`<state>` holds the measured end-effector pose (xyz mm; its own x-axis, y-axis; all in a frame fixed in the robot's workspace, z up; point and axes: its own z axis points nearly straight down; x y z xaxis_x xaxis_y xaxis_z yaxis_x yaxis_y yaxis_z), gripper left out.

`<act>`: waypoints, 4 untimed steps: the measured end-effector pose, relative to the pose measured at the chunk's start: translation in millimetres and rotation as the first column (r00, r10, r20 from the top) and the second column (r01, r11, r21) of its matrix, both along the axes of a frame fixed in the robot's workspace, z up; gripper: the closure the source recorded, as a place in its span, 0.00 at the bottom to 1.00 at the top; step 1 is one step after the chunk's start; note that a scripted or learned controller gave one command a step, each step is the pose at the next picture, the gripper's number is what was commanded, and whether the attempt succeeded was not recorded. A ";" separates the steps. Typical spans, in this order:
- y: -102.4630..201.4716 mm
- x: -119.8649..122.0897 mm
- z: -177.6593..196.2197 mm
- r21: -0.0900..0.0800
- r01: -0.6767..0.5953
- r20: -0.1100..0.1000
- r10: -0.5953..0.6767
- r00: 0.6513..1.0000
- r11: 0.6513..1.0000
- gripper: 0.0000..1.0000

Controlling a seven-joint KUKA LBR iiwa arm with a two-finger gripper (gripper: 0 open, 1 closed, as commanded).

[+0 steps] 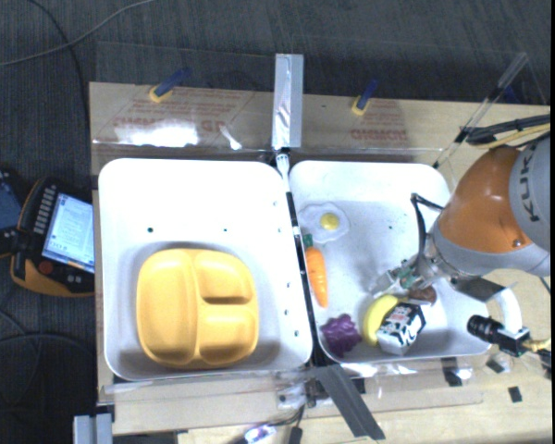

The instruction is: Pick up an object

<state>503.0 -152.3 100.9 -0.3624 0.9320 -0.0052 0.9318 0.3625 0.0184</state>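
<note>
Gripper low in the right bin, over crowded toys.
The gripper (412, 280) hovers just above the black-and-white carton (403, 326), which touches the banana (379, 313); whether it is spread or closed, I cannot tell. Crowding could cause a glancing, failed grasp.

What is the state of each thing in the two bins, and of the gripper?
Yellow tray: lying flat in the left bin, compartments up.
Carrot: lying along the right bin's left wall.
Fried egg: flat, apart from the others.
Purple grapes: resting near the front wall.
Banana: lying beside the carton.
Black-and-white carton: tipped over.
Gripper: low above the banana and carton.
</note>
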 end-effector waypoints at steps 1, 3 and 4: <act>30.7 -12.4 -7.9 -0.009 0.121 0.006 -0.121 0.993 0.993 1.00; 7.1 -18.8 28.0 -0.003 -0.037 -0.022 0.037 0.999 0.999 1.00; 61.0 -12.3 82.3 -0.003 0.083 -0.020 -0.083 0.996 0.997 1.00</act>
<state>490.6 -91.2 183.2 -0.2841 0.9588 -0.0006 0.9588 0.2841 -0.0008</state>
